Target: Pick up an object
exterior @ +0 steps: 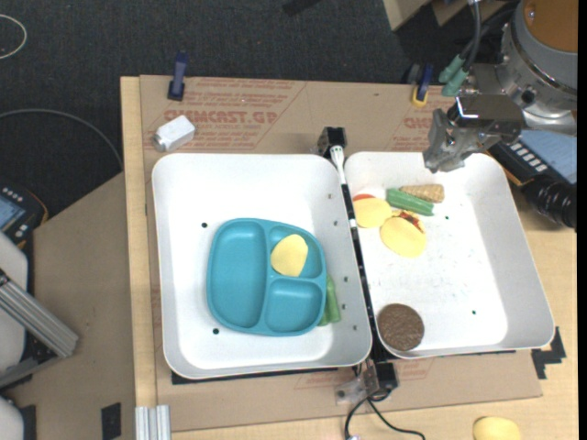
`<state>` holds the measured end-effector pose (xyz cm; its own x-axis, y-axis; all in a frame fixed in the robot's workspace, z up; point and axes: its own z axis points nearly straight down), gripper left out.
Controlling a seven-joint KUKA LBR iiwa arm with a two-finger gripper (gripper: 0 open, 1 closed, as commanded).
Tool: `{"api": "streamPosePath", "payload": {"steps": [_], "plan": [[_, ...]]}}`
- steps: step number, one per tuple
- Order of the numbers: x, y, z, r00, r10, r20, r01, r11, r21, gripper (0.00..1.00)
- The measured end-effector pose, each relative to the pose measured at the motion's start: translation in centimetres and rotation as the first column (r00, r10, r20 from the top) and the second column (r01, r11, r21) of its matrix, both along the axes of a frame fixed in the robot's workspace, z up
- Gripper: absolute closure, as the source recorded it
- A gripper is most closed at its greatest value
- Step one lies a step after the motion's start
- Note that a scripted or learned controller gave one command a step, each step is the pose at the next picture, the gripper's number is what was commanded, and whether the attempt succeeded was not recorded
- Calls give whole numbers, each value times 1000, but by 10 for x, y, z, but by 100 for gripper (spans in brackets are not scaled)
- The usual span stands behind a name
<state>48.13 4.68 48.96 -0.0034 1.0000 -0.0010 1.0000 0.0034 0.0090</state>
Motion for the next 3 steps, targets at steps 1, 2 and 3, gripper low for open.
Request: {"api": "streamPosePath", "payload": {"steps": [1,2,3], "plan": [[1,0,10,1000,1,3,-1,1000,0,100],[-4,-53,-153,1000,-10,-27,10,1000,-2,100],[-1,-50,-135,1000,-4,-6,4,1000,1,100]]}}
